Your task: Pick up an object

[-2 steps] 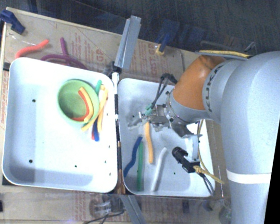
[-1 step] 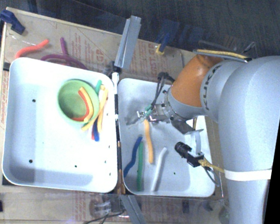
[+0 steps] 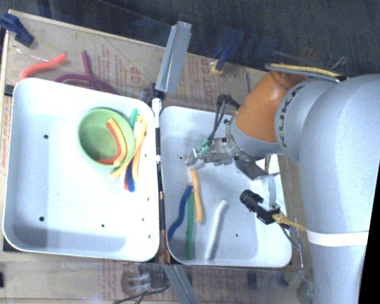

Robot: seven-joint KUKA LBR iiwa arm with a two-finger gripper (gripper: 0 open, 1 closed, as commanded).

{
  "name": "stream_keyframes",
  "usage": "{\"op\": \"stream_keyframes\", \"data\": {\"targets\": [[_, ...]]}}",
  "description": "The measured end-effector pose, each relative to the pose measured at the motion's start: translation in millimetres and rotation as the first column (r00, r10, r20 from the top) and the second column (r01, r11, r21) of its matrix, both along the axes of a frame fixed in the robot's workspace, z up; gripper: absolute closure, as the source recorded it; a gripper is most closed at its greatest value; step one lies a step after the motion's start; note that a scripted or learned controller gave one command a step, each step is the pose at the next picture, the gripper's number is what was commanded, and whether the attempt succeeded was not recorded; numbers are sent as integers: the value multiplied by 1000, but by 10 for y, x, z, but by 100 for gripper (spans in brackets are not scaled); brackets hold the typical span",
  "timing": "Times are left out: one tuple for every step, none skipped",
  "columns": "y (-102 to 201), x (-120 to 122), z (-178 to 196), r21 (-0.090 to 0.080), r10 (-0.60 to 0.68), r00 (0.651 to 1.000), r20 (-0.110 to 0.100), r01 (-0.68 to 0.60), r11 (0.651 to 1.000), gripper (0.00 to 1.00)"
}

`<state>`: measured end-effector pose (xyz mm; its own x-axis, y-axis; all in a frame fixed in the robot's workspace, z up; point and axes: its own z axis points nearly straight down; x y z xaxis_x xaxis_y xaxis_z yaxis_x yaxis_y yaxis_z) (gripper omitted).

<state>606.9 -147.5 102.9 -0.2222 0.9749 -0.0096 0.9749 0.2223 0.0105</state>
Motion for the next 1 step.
{"op": "stream_keyframes", "data": {"targets": [[0, -1, -1, 0, 0, 1000, 0, 0, 1000, 0]]}}
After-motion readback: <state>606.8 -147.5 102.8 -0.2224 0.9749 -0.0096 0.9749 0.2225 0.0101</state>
